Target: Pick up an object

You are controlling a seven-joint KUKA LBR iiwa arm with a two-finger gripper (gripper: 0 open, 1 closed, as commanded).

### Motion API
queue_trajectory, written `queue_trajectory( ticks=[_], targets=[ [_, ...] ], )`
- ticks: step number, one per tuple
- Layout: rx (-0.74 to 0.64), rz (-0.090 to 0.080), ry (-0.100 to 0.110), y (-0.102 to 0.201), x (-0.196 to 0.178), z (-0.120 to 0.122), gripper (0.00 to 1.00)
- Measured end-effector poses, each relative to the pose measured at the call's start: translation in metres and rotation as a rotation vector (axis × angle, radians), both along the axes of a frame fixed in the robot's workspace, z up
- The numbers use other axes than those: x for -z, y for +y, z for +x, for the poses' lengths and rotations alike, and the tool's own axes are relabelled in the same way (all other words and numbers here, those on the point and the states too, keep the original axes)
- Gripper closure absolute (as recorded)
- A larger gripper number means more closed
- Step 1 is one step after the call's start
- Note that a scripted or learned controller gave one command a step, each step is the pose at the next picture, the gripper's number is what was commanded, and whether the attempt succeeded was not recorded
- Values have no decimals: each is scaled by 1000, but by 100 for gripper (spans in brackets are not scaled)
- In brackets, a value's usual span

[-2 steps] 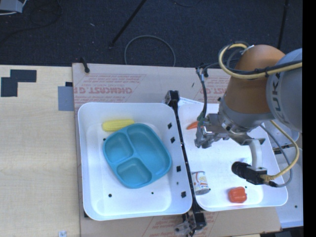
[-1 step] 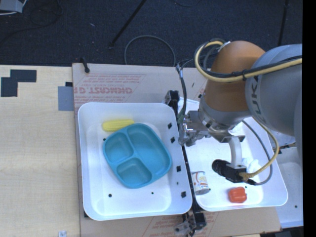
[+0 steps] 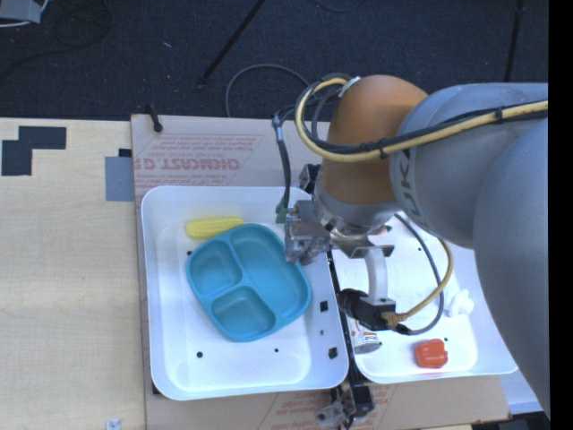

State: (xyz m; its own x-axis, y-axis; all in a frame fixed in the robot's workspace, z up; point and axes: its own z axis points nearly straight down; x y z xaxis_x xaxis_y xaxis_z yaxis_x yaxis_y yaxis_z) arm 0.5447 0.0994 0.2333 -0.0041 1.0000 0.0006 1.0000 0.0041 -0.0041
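Observation:
A blue three-compartment plate [image 3: 246, 281] lies tilted in the left bin [image 3: 170, 330]. A yellow corn-like piece [image 3: 213, 227] lies just beyond its far left edge. An orange-red object [image 3: 431, 354] rests in the right bin [image 3: 474, 348] near the front. My gripper [image 3: 300, 240] hangs over the plate's right rim, close to the divide between the bins, mostly hidden under the orange wrist band.
A small white object [image 3: 459, 304] sits by the right bin's right side. Cables [image 3: 394, 307] loop under the arm over the right bin. Cardboard [image 3: 206, 155] lies under the bins. The big grey arm [image 3: 483, 177] covers much of the right bin.

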Motion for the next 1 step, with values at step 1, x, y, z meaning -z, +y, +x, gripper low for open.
queue_trajectory(
  ticks=[1],
  targets=[
    [2, -1, 0, -2, -1, 0, 0]
  ],
)
